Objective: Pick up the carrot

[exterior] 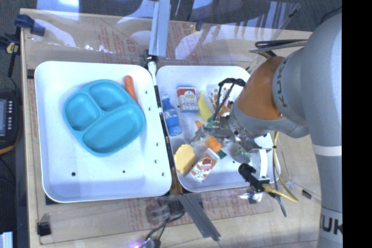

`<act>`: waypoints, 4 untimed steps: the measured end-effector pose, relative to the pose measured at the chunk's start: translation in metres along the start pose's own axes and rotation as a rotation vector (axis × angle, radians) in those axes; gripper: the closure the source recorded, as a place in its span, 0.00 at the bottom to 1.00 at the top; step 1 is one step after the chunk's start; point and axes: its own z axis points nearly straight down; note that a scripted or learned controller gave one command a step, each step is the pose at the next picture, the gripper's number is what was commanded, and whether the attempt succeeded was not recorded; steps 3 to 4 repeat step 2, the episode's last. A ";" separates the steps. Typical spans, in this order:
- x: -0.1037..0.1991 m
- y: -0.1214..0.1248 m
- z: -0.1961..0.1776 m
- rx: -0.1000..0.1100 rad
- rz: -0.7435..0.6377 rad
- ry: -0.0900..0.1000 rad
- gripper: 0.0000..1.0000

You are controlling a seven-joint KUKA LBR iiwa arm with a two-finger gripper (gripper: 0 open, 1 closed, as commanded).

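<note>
The carrot [129, 89] lies in the left bin [46, 125], just beside the blue tray [104, 116], long axis running up-down in view. The jaws [216, 135] hover low over the right bin's [232, 72] clutter, well apart from it; their opening I cannot tell

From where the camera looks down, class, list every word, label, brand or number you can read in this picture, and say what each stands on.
"KU": large grey letters on the arm's lower casing, cut off by the frame.
Red and white packet in the right bin: print too blurred to read.
Small carton near the bin's front: pictures and print too small to read.
Dark device at the left edge: display unreadable.
</note>
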 end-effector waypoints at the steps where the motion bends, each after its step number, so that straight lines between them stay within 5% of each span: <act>1: 0.000 0.000 -0.009 0.002 -0.004 0.000 1.00; 2: -0.012 0.004 -0.141 -0.006 -0.095 -0.002 1.00; 4: -0.012 0.004 -0.141 -0.006 -0.095 -0.002 1.00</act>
